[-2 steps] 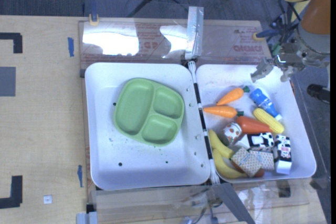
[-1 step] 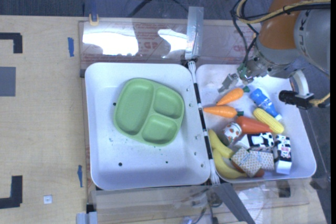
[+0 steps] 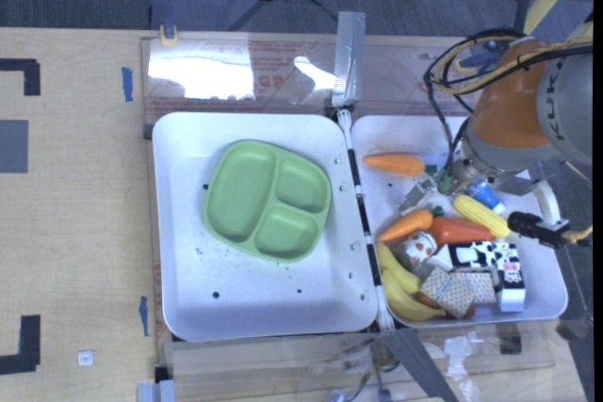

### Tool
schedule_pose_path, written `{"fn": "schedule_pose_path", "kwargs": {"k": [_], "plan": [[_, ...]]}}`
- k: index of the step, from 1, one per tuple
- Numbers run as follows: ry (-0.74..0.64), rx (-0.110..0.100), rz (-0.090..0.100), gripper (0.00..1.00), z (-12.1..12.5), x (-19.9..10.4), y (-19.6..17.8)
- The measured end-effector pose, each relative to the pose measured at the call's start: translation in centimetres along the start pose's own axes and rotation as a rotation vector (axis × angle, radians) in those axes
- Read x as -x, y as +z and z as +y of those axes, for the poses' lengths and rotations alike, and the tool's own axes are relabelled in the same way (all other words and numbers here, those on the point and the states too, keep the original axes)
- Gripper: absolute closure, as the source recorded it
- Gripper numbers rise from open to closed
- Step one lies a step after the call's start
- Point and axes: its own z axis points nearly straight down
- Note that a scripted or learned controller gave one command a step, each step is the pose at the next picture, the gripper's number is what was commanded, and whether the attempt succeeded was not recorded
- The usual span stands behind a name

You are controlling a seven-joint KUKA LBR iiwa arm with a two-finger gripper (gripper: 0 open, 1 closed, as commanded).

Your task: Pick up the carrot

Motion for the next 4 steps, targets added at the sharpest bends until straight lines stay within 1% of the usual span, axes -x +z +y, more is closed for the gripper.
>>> {"fn": "schedule_pose_path", "kwargs": {"k": [1, 2, 3, 4], "plan": [[0.17, -0.011, 0.006, 0.0, -8.4, -1.0, -7.6], [-0.249, -0.004, 0.002, 0.0, -2.4, -6.4, -9.6], [-0.245, 0.003, -0.003, 0.0, -8.3, -2.4, -0.1], [-0.421, 0.001, -0.003, 0.0, -5.4, 5.4, 0.0]]}}
